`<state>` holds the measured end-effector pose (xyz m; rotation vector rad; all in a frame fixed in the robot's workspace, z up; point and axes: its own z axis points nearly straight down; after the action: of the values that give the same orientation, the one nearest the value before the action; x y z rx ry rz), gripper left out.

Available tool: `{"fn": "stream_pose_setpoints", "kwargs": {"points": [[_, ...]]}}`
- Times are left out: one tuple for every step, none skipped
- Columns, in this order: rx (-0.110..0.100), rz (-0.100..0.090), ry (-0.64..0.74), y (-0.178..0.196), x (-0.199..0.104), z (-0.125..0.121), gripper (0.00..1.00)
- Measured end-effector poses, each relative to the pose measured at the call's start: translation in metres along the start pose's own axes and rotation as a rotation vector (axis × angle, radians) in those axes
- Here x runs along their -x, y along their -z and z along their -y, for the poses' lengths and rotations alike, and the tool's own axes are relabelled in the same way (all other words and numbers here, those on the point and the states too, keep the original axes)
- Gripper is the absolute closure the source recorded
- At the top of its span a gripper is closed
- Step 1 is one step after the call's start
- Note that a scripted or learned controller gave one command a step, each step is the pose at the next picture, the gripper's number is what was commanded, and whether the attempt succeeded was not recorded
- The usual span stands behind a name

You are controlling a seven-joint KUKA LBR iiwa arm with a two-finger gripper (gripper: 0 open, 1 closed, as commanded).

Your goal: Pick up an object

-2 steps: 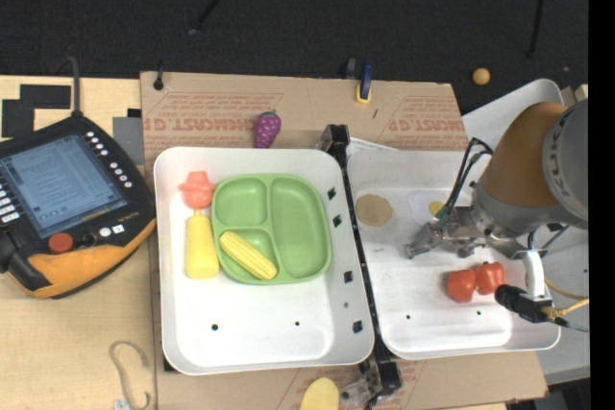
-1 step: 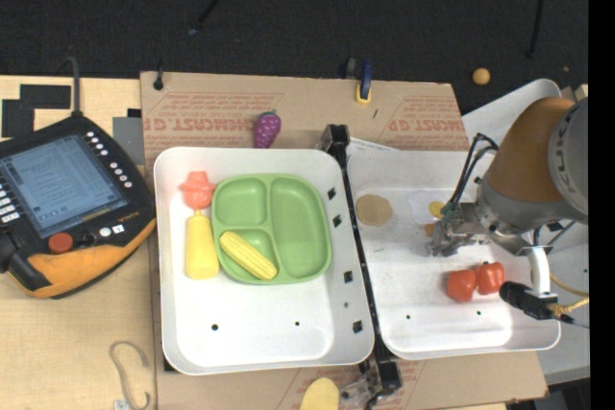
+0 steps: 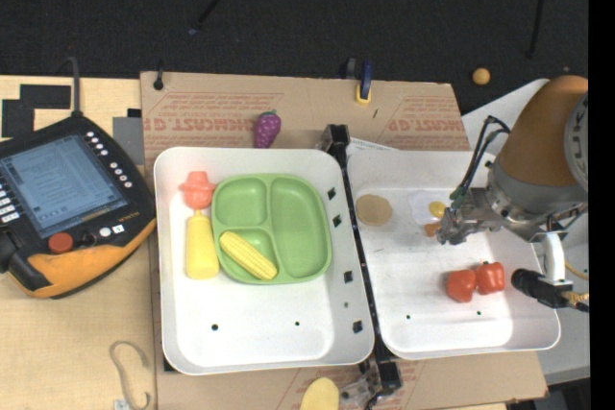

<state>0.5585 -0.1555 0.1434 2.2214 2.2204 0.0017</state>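
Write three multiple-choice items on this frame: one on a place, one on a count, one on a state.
1. Where does the yellow plastic corn cob lie?
A. on the green divided plate
B. in the right white bin
C. on the cardboard

2. How many compartments has the green plate?
A. two
B. three
C. five

3. How does the gripper stand to the red plastic pepper?
A. clamped on it
B. above and apart
C. under it

Key: 1 A, the cob rests on the plate; 2 B, three wells show; 3 B, bin floor shows between them.
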Motion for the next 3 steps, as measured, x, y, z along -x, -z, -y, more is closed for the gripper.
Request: {"fn": "stream_pose_setpoints", "kwargs": {"points": [[0.002, 0.000, 0.001, 0.051, -0.007, -0.007, 1.00], [0.001, 0.000, 0.001, 0.086, -0.006, -0.008, 1.00], [-0.007, -0.002, 0.001, 0.077, -0.040, 0.022, 1.00]]}}
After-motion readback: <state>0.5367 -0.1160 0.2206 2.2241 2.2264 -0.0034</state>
